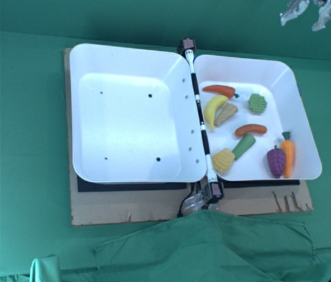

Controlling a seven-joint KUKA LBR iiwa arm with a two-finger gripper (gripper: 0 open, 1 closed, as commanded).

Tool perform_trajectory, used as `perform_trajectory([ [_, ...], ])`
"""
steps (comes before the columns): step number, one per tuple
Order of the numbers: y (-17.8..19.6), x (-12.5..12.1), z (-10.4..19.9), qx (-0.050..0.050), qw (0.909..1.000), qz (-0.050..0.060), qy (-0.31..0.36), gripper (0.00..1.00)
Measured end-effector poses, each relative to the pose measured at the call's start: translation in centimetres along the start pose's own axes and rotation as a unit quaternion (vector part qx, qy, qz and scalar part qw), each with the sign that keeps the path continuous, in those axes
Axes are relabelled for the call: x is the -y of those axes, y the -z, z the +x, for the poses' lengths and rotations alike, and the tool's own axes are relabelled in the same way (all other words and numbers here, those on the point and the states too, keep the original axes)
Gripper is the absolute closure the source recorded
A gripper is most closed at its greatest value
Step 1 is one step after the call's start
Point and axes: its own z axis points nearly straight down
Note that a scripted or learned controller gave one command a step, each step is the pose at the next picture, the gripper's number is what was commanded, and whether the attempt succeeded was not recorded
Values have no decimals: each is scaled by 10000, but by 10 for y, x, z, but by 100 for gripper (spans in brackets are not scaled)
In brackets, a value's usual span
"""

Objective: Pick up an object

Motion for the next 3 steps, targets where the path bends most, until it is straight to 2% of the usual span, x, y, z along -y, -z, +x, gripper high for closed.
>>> perform_trajectory([
  [1,4,22,0,-34,10000,45,5,0],
  [2,-61,38,0,-36,10000,78,2,0],
  [3,-43,36,-1,-15,10000,4,-9,100],
])
